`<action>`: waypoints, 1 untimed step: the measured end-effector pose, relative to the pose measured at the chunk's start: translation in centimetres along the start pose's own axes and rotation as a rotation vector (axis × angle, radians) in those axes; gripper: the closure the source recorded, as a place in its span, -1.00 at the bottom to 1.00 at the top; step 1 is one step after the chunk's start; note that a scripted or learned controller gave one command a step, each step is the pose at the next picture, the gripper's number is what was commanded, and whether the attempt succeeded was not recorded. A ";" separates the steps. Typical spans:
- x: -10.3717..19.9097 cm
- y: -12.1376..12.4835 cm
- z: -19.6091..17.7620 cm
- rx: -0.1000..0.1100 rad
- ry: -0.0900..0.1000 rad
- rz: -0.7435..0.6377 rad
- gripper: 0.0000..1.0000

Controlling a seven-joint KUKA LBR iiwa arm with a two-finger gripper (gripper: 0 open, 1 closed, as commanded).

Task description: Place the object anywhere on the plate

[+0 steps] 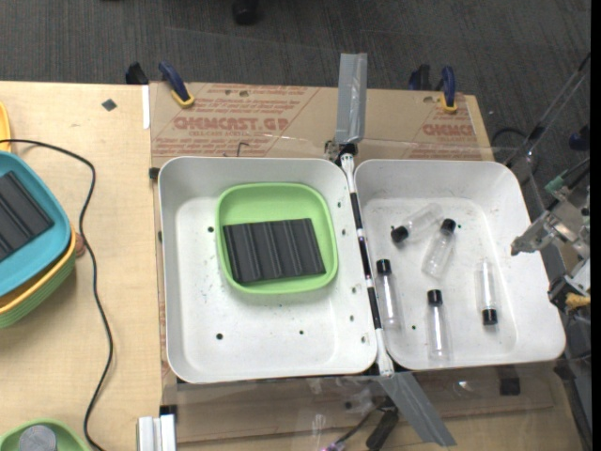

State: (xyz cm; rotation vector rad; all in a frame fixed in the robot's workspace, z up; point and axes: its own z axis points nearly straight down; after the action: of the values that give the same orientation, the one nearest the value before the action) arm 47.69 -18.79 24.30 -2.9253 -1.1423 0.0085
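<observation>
A square green plate [275, 205] with a dark ridged mat [273, 250] on it sits in the left white bin [188, 327]. Several clear vials with black caps lie in the right white bin [512, 346]: one at the left wall [385, 294], one near the front [436, 325], one toward the right [486, 289], and two near the middle [438, 250], [418, 224]. My gripper [543, 237] hangs at the right bin's right rim, apart from the vials, with nothing seen in it.
A brown cardboard sheet [244, 120] lies under the bins, held by blue clamps [174, 81] at the back. A stack of teal and green dishes [28, 242] and a black cable [94, 280] lie on the wooden bench to the left.
</observation>
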 end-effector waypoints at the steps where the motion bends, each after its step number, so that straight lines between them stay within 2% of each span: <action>1: -1.0 1.1 -0.7 0.001 0.000 0.234 -1.00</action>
State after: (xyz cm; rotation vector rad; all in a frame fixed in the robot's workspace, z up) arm 47.67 -20.25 25.02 -3.0384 -0.7933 0.0095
